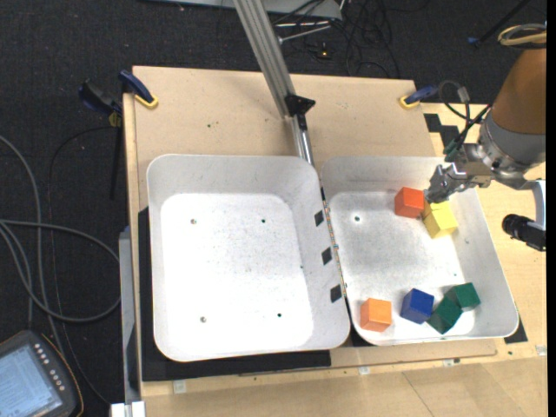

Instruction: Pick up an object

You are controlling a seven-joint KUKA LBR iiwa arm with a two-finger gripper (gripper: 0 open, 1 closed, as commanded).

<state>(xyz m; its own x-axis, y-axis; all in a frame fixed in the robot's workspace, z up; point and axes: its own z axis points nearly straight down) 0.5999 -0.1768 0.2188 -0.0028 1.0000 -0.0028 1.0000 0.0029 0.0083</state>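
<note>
My gripper (445, 188) hangs over the upper right part of the right bin (391, 259). Right below its tip lies a yellow block (440, 220), and a red-orange block (409, 202) sits just to the left of it. I cannot make out whether the gripper touches the yellow block. Along the bin's front edge lie an orange block (375, 314), a blue block (418, 305), a dark green block (446, 314) and a lighter green block (466, 295).
The left bin (234, 268) stands beside the right one, their rims meeting at the middle. A slanted metal pole (265, 50) comes down from the top to the bins' shared back edge. Clamps (139, 89) hold the board's far corners.
</note>
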